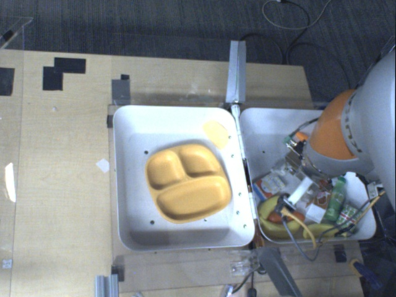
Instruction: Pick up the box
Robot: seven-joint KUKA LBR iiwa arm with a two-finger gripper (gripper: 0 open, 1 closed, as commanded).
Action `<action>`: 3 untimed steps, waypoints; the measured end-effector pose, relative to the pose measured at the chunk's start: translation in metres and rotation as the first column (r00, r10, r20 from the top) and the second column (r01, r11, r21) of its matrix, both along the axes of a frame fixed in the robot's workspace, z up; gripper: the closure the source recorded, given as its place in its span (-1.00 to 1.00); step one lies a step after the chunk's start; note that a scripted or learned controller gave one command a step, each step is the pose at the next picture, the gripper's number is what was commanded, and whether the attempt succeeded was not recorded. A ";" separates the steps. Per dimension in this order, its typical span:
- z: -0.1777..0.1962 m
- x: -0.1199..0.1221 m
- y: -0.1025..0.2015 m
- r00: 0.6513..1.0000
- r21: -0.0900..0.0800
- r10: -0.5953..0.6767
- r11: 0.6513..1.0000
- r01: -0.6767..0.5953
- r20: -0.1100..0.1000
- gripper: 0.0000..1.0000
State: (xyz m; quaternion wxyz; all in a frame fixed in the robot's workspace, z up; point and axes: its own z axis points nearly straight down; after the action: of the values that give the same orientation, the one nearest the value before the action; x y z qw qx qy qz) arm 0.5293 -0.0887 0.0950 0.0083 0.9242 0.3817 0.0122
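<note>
The right bin (266, 132) holds a heap of small items at its near end. Among them is a small white box (315, 213), lying beside a green bottle (337, 198) and above a yellow banana (276, 219). A crinkled packet (271, 182) lies at the heap's left side. My gripper (291, 173) is lowered into this bin over the heap, just left of the orange wrist band (328, 135). The arm hides much of the heap. I see nothing that is clearly held.
The left bin (127, 166) holds a yellow three-compartment tray (187, 181) and a pale yellow disc (215, 130) near its far right corner. A metal divider post (237, 67) stands between the bins. Loose cables trail over the right bin's near edge.
</note>
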 end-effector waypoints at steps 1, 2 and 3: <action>-0.001 0.077 0.001 0.980 0.009 -0.197 0.980 0.197 -0.010 -1.00; 0.014 0.082 0.004 0.983 0.011 -0.184 0.983 0.184 0.003 1.00; 0.261 0.097 -0.011 0.939 0.008 -0.344 0.939 0.344 -0.024 1.00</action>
State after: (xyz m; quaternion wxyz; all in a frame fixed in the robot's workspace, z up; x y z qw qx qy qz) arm 0.6268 -0.1000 0.3562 0.0007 0.9767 0.2144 0.0025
